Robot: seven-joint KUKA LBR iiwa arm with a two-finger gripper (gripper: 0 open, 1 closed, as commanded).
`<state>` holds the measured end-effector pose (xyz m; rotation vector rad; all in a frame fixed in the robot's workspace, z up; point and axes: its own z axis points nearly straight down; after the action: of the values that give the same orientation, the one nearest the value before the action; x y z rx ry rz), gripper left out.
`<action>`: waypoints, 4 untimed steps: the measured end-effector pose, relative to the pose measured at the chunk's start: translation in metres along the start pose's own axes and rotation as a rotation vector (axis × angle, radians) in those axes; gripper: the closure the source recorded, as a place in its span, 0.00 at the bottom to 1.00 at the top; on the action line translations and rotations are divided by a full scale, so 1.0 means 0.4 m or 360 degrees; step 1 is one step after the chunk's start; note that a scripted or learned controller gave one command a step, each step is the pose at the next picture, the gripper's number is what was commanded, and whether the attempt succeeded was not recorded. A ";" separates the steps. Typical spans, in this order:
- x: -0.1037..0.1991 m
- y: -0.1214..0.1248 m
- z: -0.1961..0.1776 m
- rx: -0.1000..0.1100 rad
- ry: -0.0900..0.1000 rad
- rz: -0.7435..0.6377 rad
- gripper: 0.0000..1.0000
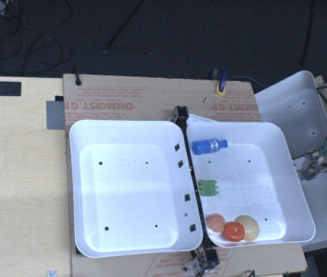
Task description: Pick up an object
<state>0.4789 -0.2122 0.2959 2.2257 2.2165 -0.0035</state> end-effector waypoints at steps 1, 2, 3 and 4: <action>-0.006 -0.007 -0.262 -0.0016 -0.0004 -0.0008 1.00; -0.003 -0.007 -0.217 0.0002 0.0003 -0.0006 1.00; -0.003 -0.008 -0.178 0.0003 0.0003 -0.0006 1.00; -0.002 -0.007 -0.149 0.0003 0.0004 -0.0006 1.00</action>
<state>0.4761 -0.2131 0.3554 2.2238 2.2223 -0.0029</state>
